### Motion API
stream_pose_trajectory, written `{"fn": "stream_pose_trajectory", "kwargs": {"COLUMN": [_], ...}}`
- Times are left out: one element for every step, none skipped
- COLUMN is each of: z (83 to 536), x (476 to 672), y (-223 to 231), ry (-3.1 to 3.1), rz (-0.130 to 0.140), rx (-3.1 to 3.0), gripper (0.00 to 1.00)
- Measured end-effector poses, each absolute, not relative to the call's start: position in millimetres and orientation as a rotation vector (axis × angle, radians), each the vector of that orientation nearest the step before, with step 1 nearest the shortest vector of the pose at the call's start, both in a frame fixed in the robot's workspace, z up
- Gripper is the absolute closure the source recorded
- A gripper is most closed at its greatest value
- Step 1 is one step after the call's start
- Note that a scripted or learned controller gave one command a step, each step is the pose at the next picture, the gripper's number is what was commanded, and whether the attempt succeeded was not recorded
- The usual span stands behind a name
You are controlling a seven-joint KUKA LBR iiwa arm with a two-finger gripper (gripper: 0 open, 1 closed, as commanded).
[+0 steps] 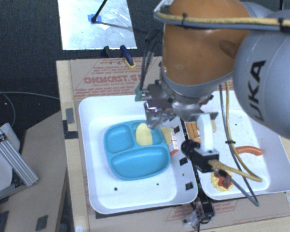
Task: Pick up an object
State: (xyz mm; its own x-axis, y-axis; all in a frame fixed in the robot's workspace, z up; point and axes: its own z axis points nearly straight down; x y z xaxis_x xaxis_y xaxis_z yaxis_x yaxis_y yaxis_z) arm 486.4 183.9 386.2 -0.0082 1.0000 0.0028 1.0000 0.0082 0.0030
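From above, the worktop [47, 145] carries two white bins. The left bin [94, 142] holds one blue divided tray [133, 161] with one pale yellow object [143, 134] lying in its upper right compartment. The right bin [274, 168] holds one orange piece [248, 151] and one red-and-yellow item [222, 182]. The gripper [157, 118] hangs just above the yellow object; whether its jaws are wide or narrow cannot be told.

Your gripper [157, 118] hangs over the left bin [94, 142]. Below it, a yellow object [143, 135] sits in the blue divided tray [133, 151].
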Motion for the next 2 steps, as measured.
{"fn": "stream_pose_trajectory", "kwargs": {"z": [396, 407], "x": [487.4, 488.1], "y": [181, 181], "ry": [2.232, 2.238], "rz": [0.005, 0.009], "rx": [2.208, 2.2], "gripper": [1.0, 1.0]}}
